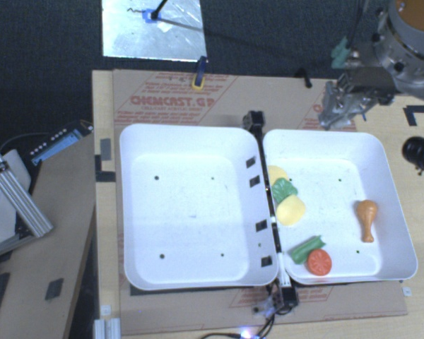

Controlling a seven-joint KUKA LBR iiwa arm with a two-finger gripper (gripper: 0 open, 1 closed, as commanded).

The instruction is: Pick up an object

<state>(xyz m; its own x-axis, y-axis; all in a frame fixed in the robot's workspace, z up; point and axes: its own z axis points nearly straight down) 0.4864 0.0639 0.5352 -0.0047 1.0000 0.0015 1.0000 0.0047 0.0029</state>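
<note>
We see the gripper (337, 110) above the right bin's (390, 167) far edge, holding nothing; how wide it stands we cannot tell. The orange drumstick (367, 219) lies alone near that bin's right wall, so we would descend there, clear of the crowded yellow pieces (288, 207).

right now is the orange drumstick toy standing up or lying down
Lying down. The drumstick rests flat on the floor of the right bin, fat end toward the far wall, thin end toward the near rim, apart from the other toys.

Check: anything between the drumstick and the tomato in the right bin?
Nothing. In the camera view, bare white bin floor runs between the orange drumstick and the red tomato; the green piece sits on the tomato's far side.
</note>
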